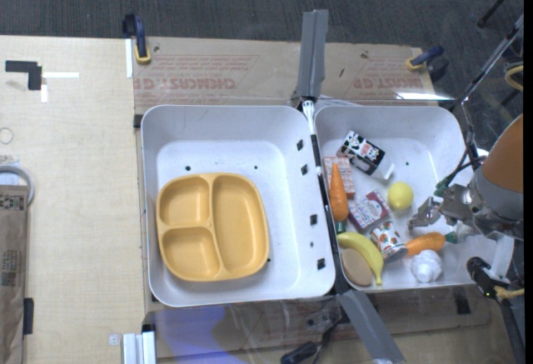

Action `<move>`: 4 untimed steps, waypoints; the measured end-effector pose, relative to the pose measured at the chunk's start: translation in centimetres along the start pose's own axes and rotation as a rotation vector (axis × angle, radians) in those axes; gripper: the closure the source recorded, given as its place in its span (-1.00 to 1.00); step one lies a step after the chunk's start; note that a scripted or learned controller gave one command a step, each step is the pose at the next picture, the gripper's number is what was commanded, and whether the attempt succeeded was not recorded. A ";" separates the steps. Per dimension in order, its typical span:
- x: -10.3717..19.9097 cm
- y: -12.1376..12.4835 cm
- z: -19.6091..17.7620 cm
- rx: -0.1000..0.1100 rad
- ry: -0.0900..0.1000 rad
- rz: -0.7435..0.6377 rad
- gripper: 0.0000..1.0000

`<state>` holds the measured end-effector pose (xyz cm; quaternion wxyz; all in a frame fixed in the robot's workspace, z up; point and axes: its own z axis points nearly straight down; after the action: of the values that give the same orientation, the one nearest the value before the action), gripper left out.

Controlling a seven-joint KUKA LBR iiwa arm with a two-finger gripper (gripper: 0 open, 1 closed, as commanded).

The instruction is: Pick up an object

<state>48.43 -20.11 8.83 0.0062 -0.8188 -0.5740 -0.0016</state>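
Orange, the small carrot [425, 243] lies just below your gripper [435, 211]; whether its jaws are spread or pinching, you cannot tell.

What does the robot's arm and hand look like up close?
The arm is a rounded grey body with an orange band. Its hand is a small cluster of dull grey metal parts, with thin cables, some green, trailing by it.
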 end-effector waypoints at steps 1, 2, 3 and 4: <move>1.1 2.4 0.0 0.008 0.000 0.153 -1.00; 2.2 -1.5 -6.4 -0.002 -0.011 0.275 -1.00; 5.2 -2.7 0.2 -0.003 -0.011 0.428 -1.00; 2.9 5.9 -8.0 -0.003 -0.012 0.422 -1.00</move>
<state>54.96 -19.47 16.82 0.0017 -0.9210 -0.3896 0.0039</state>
